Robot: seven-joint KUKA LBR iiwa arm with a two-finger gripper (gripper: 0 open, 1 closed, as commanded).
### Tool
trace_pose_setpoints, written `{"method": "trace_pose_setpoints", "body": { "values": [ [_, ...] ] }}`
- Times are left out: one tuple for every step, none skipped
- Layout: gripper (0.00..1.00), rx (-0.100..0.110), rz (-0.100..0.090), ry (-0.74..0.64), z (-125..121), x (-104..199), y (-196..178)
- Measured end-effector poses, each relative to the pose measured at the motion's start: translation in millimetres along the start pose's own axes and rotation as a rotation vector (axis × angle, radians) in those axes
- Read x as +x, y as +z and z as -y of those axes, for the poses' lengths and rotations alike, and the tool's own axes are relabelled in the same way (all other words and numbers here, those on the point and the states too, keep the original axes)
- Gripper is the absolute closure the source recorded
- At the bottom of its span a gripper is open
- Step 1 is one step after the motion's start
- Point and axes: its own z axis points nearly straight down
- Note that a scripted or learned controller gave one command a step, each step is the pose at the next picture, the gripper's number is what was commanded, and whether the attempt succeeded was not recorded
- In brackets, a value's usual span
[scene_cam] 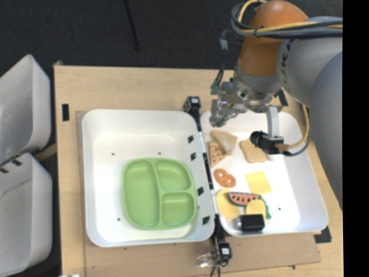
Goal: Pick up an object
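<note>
Your left bin point(98, 137) holds a divided tray point(158, 192). In your right bin point(305, 201), the toy foods cluster along its left side, with a watermelon slice point(243, 198) near the front corner and the gripper point(222, 111) above the back-left corner.

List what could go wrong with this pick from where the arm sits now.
1. The gripper hovers at the right bin's far-left corner, so its fingers may strike the wall or divider.
2. The toy foods are crowded: the wedge touches the pizza slice, so a grasp could catch or shove both.
3. The pieces look flat, so the fingers may slip off.
</note>
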Motion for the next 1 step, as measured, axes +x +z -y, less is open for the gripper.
{"method": "trace_pose_setpoints", "body": {
  "values": [
    [1.00,-0.001,0.001,-0.004,-4.8,13.0,6.2]
  ]
}}
